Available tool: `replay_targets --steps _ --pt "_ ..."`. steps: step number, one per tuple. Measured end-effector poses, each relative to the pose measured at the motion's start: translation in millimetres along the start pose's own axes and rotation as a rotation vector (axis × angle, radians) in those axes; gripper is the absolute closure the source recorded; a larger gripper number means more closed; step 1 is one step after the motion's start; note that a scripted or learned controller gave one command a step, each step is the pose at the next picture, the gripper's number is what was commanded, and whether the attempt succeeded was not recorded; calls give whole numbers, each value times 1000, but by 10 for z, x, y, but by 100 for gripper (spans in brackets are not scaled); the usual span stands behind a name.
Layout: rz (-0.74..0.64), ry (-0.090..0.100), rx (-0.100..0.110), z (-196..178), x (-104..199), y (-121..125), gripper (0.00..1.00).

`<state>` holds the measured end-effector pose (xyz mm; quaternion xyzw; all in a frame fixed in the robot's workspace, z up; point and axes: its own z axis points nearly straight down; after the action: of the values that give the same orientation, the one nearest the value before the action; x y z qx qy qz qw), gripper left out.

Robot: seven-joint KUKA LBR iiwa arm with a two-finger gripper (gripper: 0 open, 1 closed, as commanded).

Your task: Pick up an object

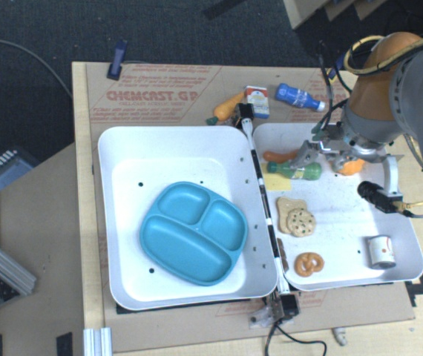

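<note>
A green toy vegetable [306, 172] lay near the back of the right bin [345, 273], its long axis running left to right — directly beneath the gripper [309, 154], which hung over it. Whether the claw stood wide or closed could not be told. A cookie [299, 222] and pretzel [309, 263] lay nearer the front.

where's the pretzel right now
The pretzel lies in the right bin near its front edge, just below the cookie and left of the silver can.

A robotics lab: plywood bench [159, 87], toy food in white bins [115, 162], loose cables [33, 58], carpeted floor [48, 6].
</note>
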<state>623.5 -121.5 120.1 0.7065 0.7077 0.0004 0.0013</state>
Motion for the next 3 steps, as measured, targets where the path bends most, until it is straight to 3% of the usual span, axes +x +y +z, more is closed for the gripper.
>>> replay_targets --steps 1,2,3 --pt "2 1 -2 334 214 -474 0" --pt "3 0 -4 329 282 -658 0" --pt "3 -2 -6 226 274 -652 100"
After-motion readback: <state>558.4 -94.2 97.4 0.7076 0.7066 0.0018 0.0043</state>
